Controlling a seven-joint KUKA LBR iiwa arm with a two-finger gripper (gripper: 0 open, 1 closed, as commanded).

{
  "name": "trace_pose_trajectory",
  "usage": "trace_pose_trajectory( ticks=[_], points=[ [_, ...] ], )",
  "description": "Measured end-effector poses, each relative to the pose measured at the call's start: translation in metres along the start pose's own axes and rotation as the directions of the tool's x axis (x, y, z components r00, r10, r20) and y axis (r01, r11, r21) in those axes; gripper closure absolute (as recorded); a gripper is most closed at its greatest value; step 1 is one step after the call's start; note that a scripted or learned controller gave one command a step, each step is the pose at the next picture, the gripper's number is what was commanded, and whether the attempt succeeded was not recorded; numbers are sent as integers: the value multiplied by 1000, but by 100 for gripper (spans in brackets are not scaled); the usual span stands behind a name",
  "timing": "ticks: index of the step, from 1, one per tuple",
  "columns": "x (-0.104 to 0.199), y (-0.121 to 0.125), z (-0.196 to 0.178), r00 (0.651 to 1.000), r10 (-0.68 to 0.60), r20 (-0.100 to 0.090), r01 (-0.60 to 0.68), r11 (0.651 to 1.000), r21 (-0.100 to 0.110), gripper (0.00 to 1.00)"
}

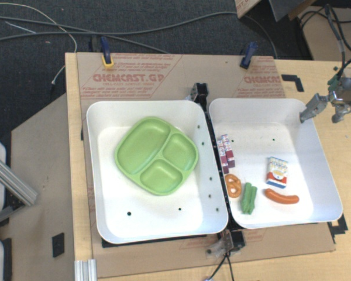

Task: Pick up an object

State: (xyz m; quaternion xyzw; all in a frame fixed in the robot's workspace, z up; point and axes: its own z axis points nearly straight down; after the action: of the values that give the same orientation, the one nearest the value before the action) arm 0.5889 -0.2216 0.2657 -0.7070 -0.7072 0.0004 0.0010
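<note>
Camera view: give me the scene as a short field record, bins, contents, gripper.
left bin: green divided plate
right bin: small carton, sausage, pretzel, green pod, wrapped bar by the left wall
gripper: above the right bin's far right corner, holding nothing
bench: cardboard sheet under both bins, clamped at the far edge

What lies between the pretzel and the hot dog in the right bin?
The green pickle lies between the pretzel and the hot dog, as the camera view shows.
</note>
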Motion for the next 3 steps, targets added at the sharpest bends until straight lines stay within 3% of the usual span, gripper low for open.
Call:
trace_pose_trajectory(
  ticks=[1,3],
  points=[
    [0,0,-1,1000,0,0,0,1000,-2,0],
    [7,3,83,1000,-1,-1,1,1000,3,0]
  ],
)
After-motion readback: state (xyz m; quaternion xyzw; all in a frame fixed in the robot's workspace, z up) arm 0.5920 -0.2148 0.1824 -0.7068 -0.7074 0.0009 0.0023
